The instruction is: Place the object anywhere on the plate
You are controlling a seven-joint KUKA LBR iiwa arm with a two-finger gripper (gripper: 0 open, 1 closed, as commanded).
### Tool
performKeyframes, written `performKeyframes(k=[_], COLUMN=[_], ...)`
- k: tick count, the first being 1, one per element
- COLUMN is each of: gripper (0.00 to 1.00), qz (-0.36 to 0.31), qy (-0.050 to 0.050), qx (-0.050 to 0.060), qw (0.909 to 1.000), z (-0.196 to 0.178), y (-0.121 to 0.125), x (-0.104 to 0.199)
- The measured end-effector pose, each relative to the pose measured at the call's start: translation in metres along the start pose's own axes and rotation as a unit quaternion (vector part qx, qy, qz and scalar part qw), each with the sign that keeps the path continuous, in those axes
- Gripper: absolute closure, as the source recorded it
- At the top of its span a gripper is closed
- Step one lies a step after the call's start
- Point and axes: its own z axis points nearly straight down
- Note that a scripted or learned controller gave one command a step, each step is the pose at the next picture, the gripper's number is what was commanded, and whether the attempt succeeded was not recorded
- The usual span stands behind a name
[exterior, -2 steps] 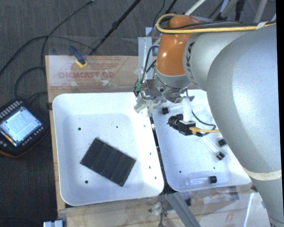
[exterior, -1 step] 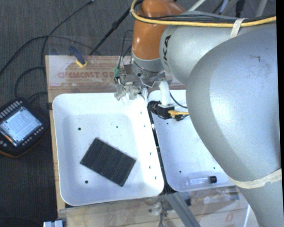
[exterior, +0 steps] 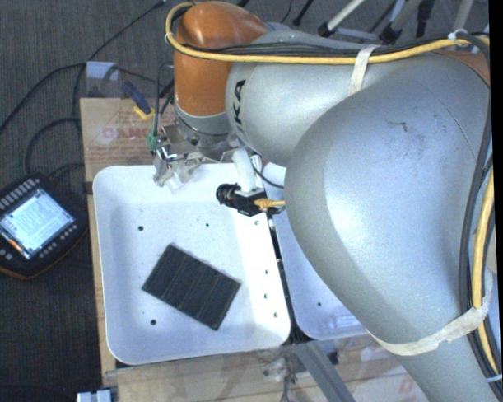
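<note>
Over the far edge of the left bin (exterior: 114, 267) hangs the tool (exterior: 170, 172), low at the bin's back rim near its far-left corner. Whether it is apart or together cannot be told from this slant, and nothing can be seen held in it. Above it sits the orange band (exterior: 209, 53) of the arm (exterior: 374, 175), whose broad grey body sweeps in from the right and covers most of the right bin (exterior: 317, 305). A yellow cable (exterior: 312, 60) runs along the top of the arm, tied down with a pale strap. Just beside the wrist, a small black fitting (exterior: 235, 197) with a yellow tip juts out over the ridge between the two bins.

On the floor of the left bin lies the dark ribbed plate (exterior: 191, 286), a flat rectangle turned at a slant, toward the near side of the bin and well apart from the tool. I cannot make out any separate object to be placed; no other item is visible in the left bin beyond a few small dark dots on its white floor.

Both bins rest on a wooden counter (exterior: 105, 131), its bare top showing behind the left bin. To the left, on the dark carpeted floor (exterior: 34, 96), lies a handheld pendant (exterior: 31, 222) with a lit screen, with black cables trailing away from it.
</note>
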Motion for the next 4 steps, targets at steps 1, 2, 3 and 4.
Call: performKeyframes(k=[1, 2, 3, 4], gripper=[1.00, 1.00, 1.00, 1.00], qz=[-0.067, -0.188, -0.215, -0.224], qy=[-0.001, 0.001, 0.000, -0.001], qx=[0.000, 0.000, 0.000, 0.000], qw=[0.9977, 0.9822, 0.9767, 0.9746], z=[-0.068, -0.071, -0.039, -0.003], y=[-0.043, -0.116, -0.063, -0.004], x=[0.017, 0.061, 0.051, 0.030])
